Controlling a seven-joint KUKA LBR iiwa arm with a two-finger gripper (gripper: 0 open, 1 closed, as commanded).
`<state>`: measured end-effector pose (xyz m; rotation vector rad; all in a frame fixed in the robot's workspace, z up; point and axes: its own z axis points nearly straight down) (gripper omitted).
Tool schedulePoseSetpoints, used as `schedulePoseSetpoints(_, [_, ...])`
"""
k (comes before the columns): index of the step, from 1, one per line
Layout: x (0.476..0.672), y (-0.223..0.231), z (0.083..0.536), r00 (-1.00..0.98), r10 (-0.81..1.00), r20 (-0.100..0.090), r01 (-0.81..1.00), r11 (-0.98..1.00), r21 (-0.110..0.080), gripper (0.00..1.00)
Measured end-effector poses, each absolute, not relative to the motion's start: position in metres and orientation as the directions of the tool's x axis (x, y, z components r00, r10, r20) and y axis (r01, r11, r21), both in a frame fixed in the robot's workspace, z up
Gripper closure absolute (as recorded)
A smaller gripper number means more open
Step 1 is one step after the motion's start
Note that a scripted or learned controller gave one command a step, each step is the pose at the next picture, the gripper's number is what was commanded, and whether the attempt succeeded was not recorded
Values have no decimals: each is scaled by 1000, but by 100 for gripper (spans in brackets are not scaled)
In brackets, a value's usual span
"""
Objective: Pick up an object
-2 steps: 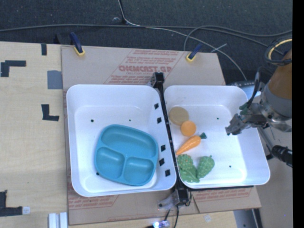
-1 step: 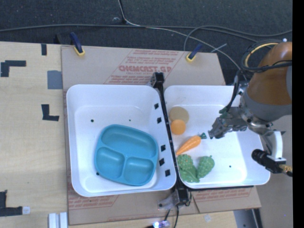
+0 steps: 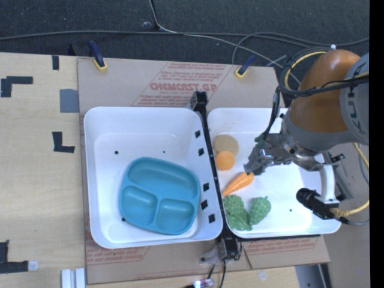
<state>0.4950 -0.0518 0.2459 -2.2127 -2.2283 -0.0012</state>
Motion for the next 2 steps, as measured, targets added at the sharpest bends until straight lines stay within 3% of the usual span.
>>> schedulePoseSetpoints(2, [505,50,222,-6,1000,1,1000,6,-3,100])
